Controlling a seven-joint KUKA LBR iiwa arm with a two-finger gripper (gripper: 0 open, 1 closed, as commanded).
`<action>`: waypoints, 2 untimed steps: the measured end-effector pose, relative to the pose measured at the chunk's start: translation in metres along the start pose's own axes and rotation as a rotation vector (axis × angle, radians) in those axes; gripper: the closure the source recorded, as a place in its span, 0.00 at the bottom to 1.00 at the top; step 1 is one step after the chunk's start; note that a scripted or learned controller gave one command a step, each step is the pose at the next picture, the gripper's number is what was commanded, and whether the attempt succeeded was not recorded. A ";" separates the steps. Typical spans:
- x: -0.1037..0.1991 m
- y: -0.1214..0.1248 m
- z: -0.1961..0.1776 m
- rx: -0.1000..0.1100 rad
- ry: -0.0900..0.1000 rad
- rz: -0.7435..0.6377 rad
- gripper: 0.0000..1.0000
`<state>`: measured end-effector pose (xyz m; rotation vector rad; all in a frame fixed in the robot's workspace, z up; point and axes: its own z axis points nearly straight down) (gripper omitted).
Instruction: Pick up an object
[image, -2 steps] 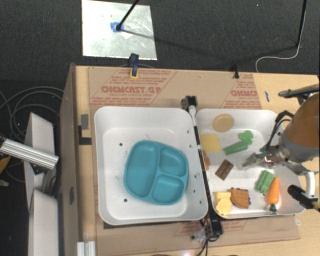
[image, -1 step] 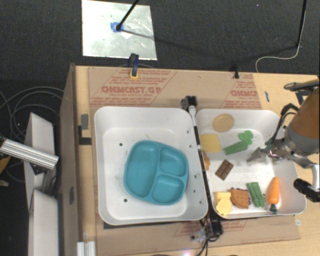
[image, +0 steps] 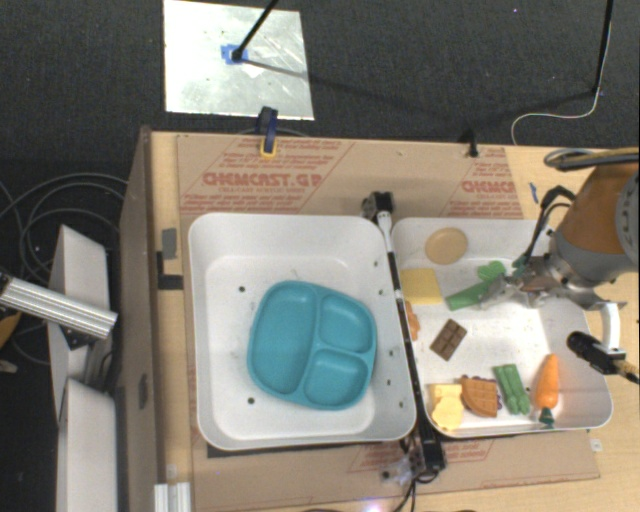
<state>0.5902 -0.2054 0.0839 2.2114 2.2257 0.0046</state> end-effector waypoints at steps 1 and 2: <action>0.030 0.036 -0.002 -0.001 0.001 -0.002 0.00; 0.088 0.035 -0.005 -0.008 -0.021 0.005 0.00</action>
